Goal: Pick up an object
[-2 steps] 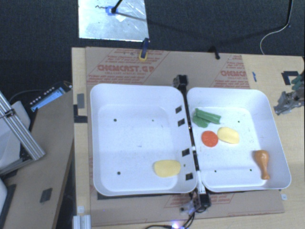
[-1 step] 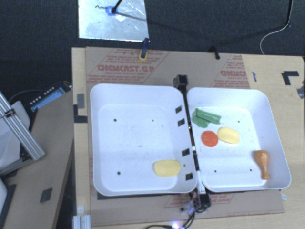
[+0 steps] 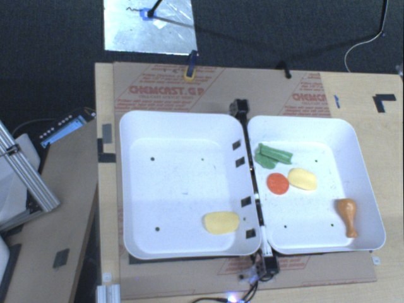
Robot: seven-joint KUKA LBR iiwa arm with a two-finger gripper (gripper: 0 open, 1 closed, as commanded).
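The left bin [image 3: 158, 128] holds one flat yellow piece [image 3: 221, 222] near its front right corner. In the right bin [image 3: 344, 137] lie a green bean-like piece [image 3: 273, 156] at the upper left, a round orange-red piece [image 3: 278, 184] below it, and a yellow lemon-shaped piece [image 3: 303, 179] touching its right side. A brown drumstick-shaped piece [image 3: 347, 216] rests near the right bin's front right wall.
Black clips [image 3: 240, 163] run along the seam between the two bins. The bins sit on a cardboard sheet [image 3: 170, 87] on the bench. A shiny metal plate [image 3: 148, 16] lies on the dark floor behind, and a white cable [image 3: 369, 36] trails at the upper right.
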